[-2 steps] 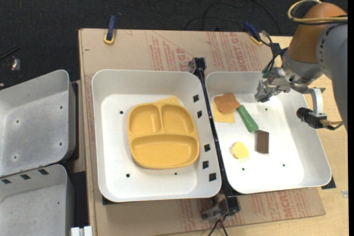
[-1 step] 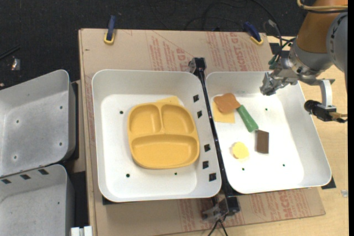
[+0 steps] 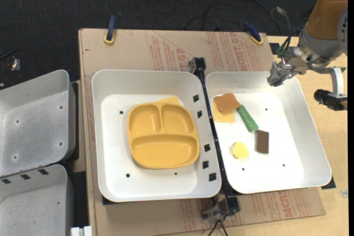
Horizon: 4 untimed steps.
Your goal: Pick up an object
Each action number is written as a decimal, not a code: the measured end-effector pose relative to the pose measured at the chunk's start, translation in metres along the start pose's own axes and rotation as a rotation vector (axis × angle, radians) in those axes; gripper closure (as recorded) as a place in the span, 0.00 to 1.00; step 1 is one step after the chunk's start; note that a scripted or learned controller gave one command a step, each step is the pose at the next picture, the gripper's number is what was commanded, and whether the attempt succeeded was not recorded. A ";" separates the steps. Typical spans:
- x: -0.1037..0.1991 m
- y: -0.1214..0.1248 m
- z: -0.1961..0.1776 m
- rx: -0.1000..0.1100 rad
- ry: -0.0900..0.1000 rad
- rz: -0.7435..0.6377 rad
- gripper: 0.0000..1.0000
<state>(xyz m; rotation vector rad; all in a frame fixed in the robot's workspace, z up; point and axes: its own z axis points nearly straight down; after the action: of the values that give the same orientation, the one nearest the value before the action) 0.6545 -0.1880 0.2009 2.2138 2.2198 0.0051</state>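
Cardboard-covered surface bears two white bins; the gripper hovers over the right bin's far corner, its jaws' state impossible to tell. Nearby lies a green stick, likely light, stiff and best pinched across its middle.

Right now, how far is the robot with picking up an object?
Nothing looks picked up yet. The gripper is over the far rim of the right bin, with nothing visible in it. The green stick, the brown block, the yellow round piece and the brown disc all lie on the bin floor. Reaching, grasping and lifting are all left.
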 end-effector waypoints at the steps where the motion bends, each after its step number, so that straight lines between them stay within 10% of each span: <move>1: 0.000 0.001 -0.034 0.001 0.001 0.000 1.00; 4: 0.149 -0.069 -0.042 0.008 0.005 -0.005 1.00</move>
<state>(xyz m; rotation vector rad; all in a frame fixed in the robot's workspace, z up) 0.5845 -0.0387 0.2419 2.2150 2.2312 0.0010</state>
